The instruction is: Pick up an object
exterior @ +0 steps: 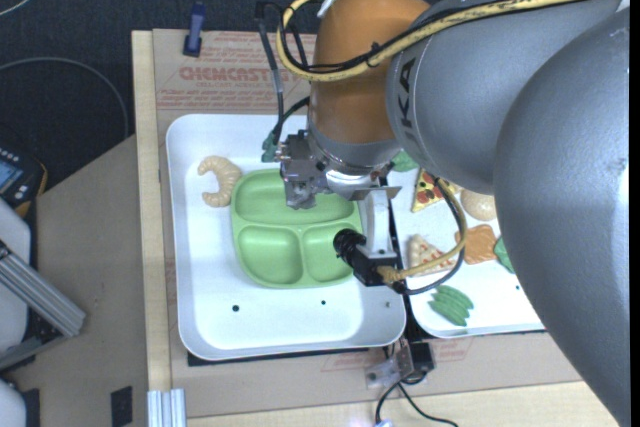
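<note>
Whether my gripper (300,193) is open or closed I cannot tell, since I see it from above and its own body hides the tips; nothing shows as held. Biggest of all is my grey arm (530,115), which reaches in from the right and covers much of the right bin (500,320), with my orange band (360,55) bulging above the wrist. Under everything lies the pale bench board (160,245), printed with red lettering along its far edge. On it sits the left bin (200,315), white and shallow, touching the right bin along their shared side. Inside the left bin rests a green divided plate (270,255) with three compartments, and my gripper hangs over its far compartment, near the far rim; whether it touches the plate I cannot tell. Just beside the plate's far left corner lies a beige croissant (218,180), curled and apart from my gripper. In the right bin I see a pizza slice (428,193), a second wedge (425,253) nearer the front, an orange piece (480,243) and a green leaf (450,303) near the front rim.
</note>
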Controlling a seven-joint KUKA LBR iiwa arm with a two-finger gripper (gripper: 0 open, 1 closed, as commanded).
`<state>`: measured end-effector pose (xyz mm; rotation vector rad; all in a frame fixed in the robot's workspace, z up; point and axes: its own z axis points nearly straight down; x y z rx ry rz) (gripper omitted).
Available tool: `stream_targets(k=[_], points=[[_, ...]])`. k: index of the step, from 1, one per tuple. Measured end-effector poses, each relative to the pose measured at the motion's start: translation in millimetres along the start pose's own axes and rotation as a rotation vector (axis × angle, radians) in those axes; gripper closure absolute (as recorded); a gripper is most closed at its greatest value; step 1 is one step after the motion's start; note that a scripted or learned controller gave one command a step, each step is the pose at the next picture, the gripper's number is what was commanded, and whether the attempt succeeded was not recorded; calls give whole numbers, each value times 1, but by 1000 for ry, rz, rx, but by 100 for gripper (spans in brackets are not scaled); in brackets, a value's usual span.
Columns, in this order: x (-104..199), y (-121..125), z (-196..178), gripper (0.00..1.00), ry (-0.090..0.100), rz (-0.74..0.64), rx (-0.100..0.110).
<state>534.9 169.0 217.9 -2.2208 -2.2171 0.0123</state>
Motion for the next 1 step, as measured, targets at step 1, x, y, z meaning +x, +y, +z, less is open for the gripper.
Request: stream_targets(k=[1], points=[[-27, -14, -154, 100, 8, -1, -26]])
